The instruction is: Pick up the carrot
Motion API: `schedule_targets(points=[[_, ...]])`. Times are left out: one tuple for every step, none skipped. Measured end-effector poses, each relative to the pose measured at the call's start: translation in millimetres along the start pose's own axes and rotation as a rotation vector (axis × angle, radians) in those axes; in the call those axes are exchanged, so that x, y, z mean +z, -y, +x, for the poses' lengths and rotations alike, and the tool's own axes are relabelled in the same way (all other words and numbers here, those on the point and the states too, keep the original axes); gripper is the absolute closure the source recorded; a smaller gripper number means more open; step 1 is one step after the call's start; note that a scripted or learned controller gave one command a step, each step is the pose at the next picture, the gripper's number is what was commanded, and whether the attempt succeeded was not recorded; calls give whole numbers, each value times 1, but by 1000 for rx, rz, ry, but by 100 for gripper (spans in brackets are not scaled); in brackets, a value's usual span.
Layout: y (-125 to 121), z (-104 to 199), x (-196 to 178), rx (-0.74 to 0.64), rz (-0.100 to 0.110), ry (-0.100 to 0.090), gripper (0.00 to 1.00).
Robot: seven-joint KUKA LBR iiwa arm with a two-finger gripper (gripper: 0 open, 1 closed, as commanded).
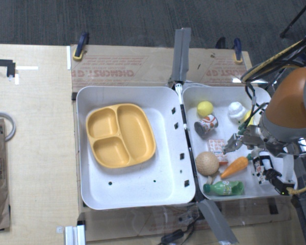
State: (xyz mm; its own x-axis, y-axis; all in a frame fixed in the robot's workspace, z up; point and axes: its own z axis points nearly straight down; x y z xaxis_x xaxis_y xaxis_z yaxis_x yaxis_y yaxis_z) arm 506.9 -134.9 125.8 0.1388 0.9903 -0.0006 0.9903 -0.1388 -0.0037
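The end effector (233, 145) hovers just above the carrot's (234, 167) far side, whether wide or narrow I cannot tell, seemingly positioned for a grasp.

Dark grey carpet floor (117, 9) lies beyond a pale wooden table (30, 137), where a sheet of printed cardboard (127, 73) is held by blue clamps (81, 45) under even light.

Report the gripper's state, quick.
Gripper: over the right bin, just above the carrot; open or shut cannot be told, and no carrot shows between its fingers.
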Motion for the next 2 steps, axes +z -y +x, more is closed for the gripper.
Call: schedule_targets(points=[[22,-14,27,-245,-22,3,0],[20,-18,17,-237,-29,10,100]])
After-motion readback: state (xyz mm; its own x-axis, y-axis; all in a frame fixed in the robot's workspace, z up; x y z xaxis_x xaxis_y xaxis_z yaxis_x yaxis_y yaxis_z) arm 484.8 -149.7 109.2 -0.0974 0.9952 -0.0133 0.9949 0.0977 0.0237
